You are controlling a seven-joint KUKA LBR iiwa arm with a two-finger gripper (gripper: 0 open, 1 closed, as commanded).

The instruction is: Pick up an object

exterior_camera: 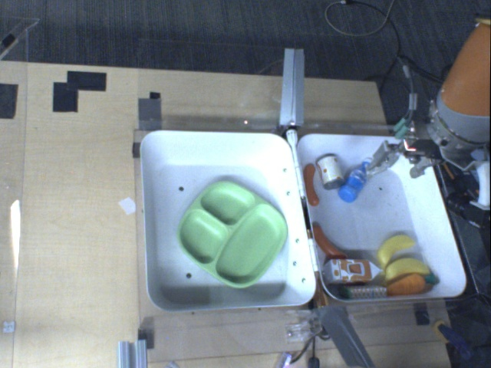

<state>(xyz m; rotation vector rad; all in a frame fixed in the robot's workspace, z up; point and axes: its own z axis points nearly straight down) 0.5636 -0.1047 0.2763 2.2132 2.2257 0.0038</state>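
Nearest you, along the right bin's (pixel 453 228) near wall, sit a small carton (pixel 351 270), a carrot (pixel 409 284) and two yellow bananas (pixel 400 257). Biggest thing on view, though, is the green divided plate (pixel 234 232), alone in the left bin (pixel 165 175). Over at the right bin's far side, your gripper (pixel 377 162) hovers low, touching a blue bottle (pixel 352 185); whether it is clenched or released, you cannot tell. Just left lie a metal can (pixel 330 170) and a red sausage (pixel 310 184).

A small blue bottle (pixel 350 187) lies tilted in the right bin (pixel 399 213), near its far side. A silver can (pixel 330 170) sits just left of it.
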